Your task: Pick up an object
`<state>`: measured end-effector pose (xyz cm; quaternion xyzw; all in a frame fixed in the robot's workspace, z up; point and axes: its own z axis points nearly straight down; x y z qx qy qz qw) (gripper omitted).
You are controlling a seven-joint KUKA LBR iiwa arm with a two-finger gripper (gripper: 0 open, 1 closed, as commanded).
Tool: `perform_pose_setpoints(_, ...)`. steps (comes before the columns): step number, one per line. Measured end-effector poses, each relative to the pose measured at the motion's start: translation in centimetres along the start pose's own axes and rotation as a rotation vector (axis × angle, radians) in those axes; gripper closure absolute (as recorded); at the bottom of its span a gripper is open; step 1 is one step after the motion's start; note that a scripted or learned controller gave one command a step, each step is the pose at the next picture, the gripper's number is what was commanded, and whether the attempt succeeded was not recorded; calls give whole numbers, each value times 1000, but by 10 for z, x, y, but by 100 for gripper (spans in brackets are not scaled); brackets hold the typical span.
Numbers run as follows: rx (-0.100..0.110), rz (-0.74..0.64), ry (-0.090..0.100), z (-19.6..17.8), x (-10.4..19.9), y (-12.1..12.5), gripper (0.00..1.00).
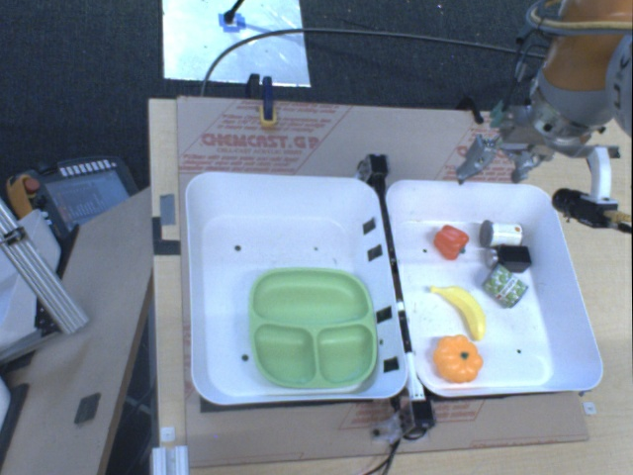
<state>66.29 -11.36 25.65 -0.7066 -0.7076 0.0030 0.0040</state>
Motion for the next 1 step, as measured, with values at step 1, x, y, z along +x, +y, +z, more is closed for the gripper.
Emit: perform_pose_setpoints(1, -11, -2, -2, -7, 0, 2, 0)
